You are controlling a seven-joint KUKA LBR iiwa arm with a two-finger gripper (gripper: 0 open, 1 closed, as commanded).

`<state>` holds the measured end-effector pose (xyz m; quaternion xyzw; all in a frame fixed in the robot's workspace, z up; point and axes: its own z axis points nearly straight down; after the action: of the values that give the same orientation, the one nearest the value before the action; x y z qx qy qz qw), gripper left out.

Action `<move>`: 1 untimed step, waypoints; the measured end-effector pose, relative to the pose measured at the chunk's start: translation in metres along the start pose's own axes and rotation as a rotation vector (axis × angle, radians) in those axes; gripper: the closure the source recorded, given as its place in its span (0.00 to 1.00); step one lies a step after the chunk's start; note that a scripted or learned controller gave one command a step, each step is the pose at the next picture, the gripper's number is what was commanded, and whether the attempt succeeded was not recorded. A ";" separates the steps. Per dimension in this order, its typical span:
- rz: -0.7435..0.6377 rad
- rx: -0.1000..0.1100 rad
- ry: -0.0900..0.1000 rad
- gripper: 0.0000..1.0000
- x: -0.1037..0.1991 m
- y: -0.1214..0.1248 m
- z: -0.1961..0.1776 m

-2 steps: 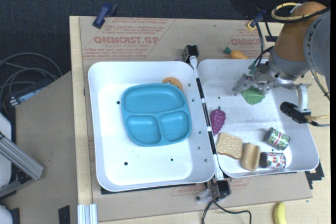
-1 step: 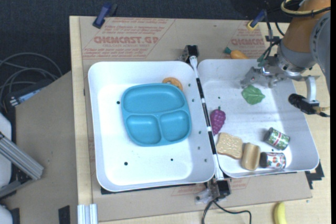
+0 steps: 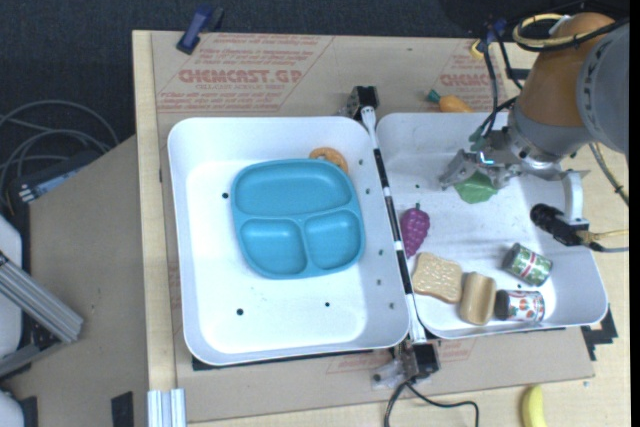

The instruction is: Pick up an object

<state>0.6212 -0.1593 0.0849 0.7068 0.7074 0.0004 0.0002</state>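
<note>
Toast (image 3: 437,277) and cans (image 3: 526,264) lie near; end effector (image 3: 478,173) spread over green object (image 3: 477,189).

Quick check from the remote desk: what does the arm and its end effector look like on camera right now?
The arm is a thick rounded grey body with a broad orange band above the wrist. Below it sits a silvery metal wrist section, from which the end effector extends with slim grey fingers. Thin dark cables loop around the wrist area, and a yellow cable curves over the top of the orange band.
</note>
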 end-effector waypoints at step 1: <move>0.001 0.000 -0.001 0.00 -0.015 -0.002 -0.047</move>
<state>0.6187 -0.1738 0.1323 0.7074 0.7069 -0.0001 0.0006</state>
